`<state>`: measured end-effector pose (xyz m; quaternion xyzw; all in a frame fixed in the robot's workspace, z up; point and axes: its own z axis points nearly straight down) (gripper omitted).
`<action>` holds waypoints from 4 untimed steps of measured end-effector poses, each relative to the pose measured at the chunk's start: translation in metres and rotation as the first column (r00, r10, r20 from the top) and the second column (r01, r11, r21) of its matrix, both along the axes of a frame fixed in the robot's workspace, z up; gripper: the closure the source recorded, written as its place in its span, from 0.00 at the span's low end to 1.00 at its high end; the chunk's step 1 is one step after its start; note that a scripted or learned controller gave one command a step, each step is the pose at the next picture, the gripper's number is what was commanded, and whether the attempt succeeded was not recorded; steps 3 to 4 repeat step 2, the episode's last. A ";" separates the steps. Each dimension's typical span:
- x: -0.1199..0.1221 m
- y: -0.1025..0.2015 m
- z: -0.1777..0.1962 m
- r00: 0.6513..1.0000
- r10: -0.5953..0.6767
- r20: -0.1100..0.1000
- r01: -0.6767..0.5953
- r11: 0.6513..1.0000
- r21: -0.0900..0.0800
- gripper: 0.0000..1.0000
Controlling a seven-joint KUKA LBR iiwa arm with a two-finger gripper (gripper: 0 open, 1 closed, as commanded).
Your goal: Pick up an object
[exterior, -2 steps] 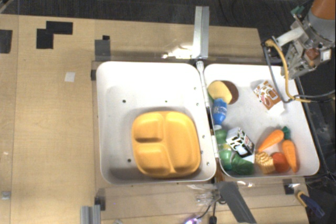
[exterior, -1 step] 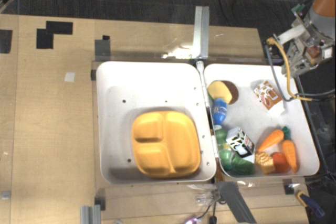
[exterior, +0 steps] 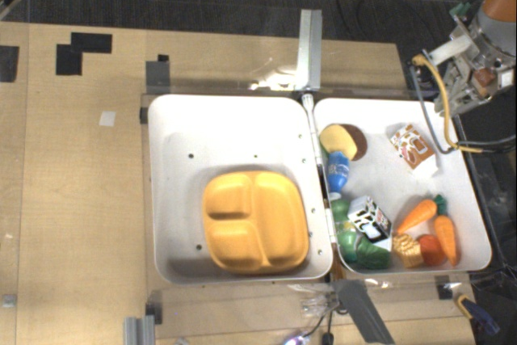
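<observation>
Green vegetable (exterior: 367, 254) and black-and-white cube (exterior: 370, 220) crowd the right bin (exterior: 477, 254) beside carrots (exterior: 432, 229). Patterned packet (exterior: 412, 146) bears unreadable print. Yellow tray (exterior: 254, 220) fills the left bin (exterior: 174, 141). Gripper (exterior: 472, 77) hangs outside; its state I cannot tell.

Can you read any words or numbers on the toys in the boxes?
None can be read.
Orange-and-white packet: printed marks, too blurred.
Black-and-white cube: a pattern, no clear letters.
Blue bottle: label too small.

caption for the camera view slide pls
Arm's gripper above right bin of toys; yellow tray in left bin.
</observation>
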<state>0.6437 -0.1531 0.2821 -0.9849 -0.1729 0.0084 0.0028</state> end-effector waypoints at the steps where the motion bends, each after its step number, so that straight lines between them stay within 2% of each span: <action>1: 0.008 -0.052 -0.094 0.992 -0.128 0.013 0.128 0.992 -0.002 1.00; 2: -0.034 -0.054 -0.157 0.989 -0.139 0.045 0.139 0.990 -0.006 1.00; 4: -0.034 -0.054 -0.157 0.989 -0.139 0.045 0.139 0.990 -0.006 1.00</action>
